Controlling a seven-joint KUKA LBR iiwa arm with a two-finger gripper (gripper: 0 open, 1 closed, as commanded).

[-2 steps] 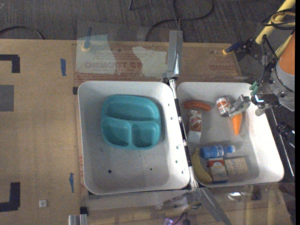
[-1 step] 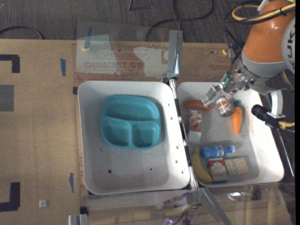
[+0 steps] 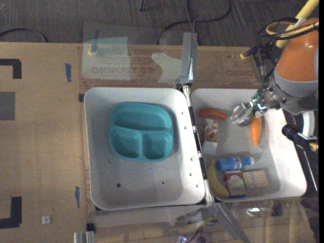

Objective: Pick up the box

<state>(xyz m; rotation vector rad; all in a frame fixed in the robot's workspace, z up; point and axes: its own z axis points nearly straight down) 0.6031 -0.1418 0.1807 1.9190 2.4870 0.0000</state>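
Hovering my gripper (image 3: 244, 113) near the carrot (image 3: 256, 130), grip state unclear. Small box (image 3: 255, 179) lies flat in the right bin (image 3: 293, 181), front corner; looks light, stiff cardboard, so I'd pinch its long sides.

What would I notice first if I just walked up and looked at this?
Probably the big teal plate with three sections, lying alone in the left bin. Next, the arm's bright orange band at the top right, with the gripper hanging over the right bin near a carrot. That bin is crowded: a sausage, a blue bottle, a banana and a small box.
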